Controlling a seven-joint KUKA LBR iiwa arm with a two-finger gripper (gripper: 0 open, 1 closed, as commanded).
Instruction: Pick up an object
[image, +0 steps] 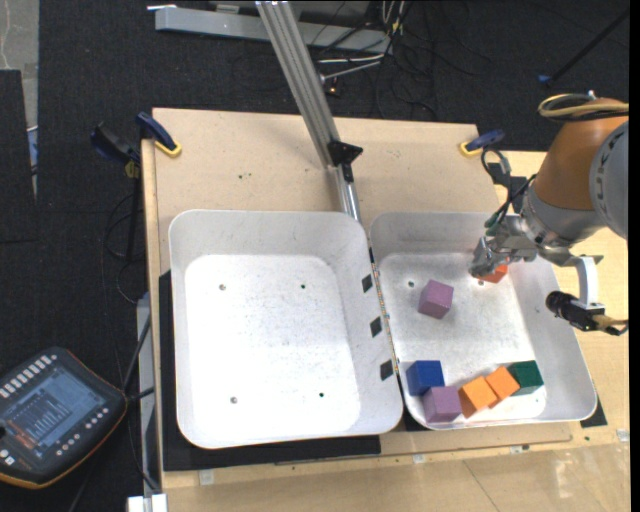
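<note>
With the gripper (490, 268) seemingly closed on 1 small red-orange block (497, 270) near the right bin's (560, 345) far edge, a straight, slow lift is advised.

Desk (260, 160), tan board top, bearing two shallow white bins side by side: left bin (190, 330) and right bin (560, 350), their inner rims touching, with small black tabs (378, 325) along the seam. Blue-and-yellow clamps grip the desk's far corners, one at the left (157, 134) and one at the right (480, 143); a slanted metal pole (305, 85) runs down from the top to a black bracket (344, 155) just behind the bins. Handheld control pendant (50, 415) with lit screen lies on the dark floor (70, 250) at lower left, loose cables (420, 70) beyond the far edge.
</note>
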